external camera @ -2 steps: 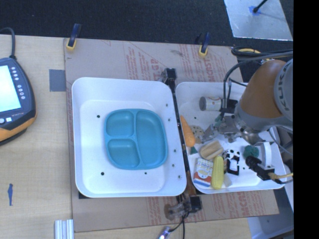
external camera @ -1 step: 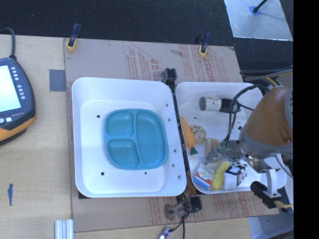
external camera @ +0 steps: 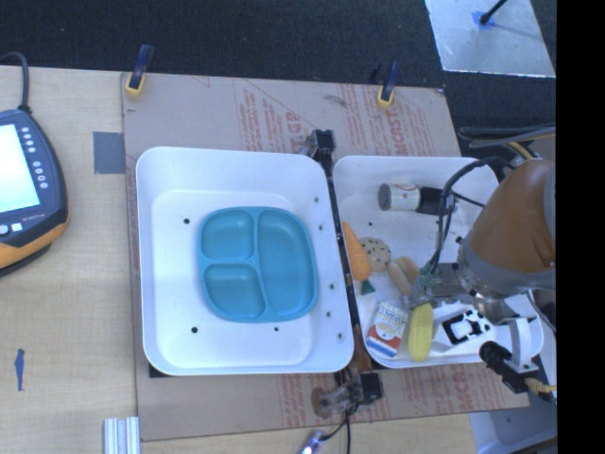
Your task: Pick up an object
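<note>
The grey arm with its orange band [external camera: 515, 220] reaches in over the right shallow white plastic bin [external camera: 359, 173], and its pincer [external camera: 427, 296] hangs low over that bin's near half, where the loose objects are crowded. That placement makes sense for the task: everything worth picking lies in this bin, heaped toward its near edge and its left wall. Whether the pincer is open or closed cannot be told, since the wrist and its cabling cover it from above, and nothing can be seen gripped in it.

Just beside the pincer lies a yellow oblong plastic piece [external camera: 420, 330], standing roughly end-on toward the bin's near edge, touching or nearly touching a small white carton with red and blue print [external camera: 388, 325] on its left. A tan rounded lump [external camera: 404, 273] sits just behind them, with a round brown speckled cookie-like disc [external camera: 375, 251] further toward the left wall, and an orange carrot-shaped toy [external camera: 356, 253] lying along that wall. Near the far edge a small white cylindrical container with a dark cap [external camera: 400, 197] lies on its side, well apart from the cluster.

The left white bin [external camera: 151, 253] carries a blue three-compartment plastic plate [external camera: 257, 263] at its centre, likely as a drop-off spot. The bins rest on a cardboard sheet [external camera: 236, 112] clamped to the table, which keeps them from sliding. The yellow piece looks like the nearest candidate.
</note>
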`<state>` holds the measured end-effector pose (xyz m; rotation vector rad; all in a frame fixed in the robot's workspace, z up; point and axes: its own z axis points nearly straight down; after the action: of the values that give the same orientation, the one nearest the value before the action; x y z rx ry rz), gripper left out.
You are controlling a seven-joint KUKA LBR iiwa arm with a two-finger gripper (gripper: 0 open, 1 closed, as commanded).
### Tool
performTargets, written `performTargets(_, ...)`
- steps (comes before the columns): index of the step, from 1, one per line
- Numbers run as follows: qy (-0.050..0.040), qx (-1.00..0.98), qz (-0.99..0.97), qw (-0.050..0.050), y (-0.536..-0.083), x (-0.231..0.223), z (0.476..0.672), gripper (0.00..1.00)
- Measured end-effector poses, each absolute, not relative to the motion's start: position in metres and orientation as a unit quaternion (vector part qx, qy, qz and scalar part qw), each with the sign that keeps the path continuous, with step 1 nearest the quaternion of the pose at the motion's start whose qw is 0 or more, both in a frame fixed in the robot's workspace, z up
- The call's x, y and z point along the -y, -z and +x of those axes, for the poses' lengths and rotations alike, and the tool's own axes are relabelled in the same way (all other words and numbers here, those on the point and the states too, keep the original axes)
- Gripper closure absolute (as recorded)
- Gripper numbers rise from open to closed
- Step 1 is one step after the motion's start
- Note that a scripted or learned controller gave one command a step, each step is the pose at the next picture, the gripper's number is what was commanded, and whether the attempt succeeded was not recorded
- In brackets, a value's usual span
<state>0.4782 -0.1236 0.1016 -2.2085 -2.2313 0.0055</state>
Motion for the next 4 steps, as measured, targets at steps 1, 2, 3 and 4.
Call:
performTargets(1,-0.0007,0.709,-0.705,0.001,-0.192,0.040,0.546,1.00)
performTargets(2,-0.0020,0.709,-0.706,0.002,-0.104,0.099,0.495,1.00)
performTargets(3,-0.0014,0.709,-0.705,0.001,-0.104,0.098,0.495,0.00)
performTargets(4,-0.0002,0.708,-0.706,0.001,-0.093,0.105,0.572,0.00)
